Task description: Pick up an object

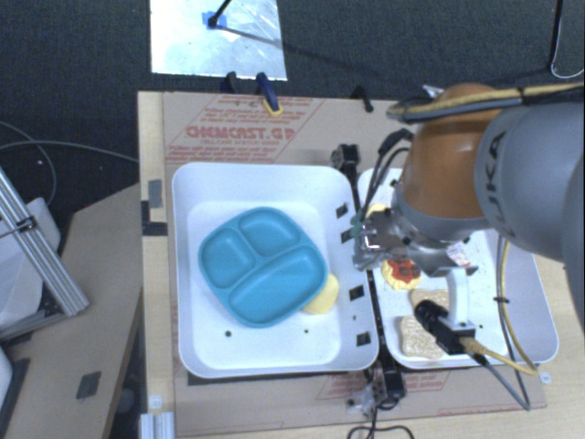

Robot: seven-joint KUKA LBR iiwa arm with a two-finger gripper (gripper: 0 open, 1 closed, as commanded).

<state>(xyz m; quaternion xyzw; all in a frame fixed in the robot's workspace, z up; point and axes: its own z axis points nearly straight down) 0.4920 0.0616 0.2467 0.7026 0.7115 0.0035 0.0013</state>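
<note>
a red-and-yellow toy (400,273) lies near the right bin's (539,323) left edge, with a toast-like piece (422,337) toward its front-left corner. the gripper (379,245) hangs over that left edge; its grip cannot be told. a blue divided plate (260,265) fills the left bin (196,190).

Divided plate (263,265) lies in left bin (196,199).

arm: reaching in from right, wrist bent down | pincer (395,262): lowered
</note>
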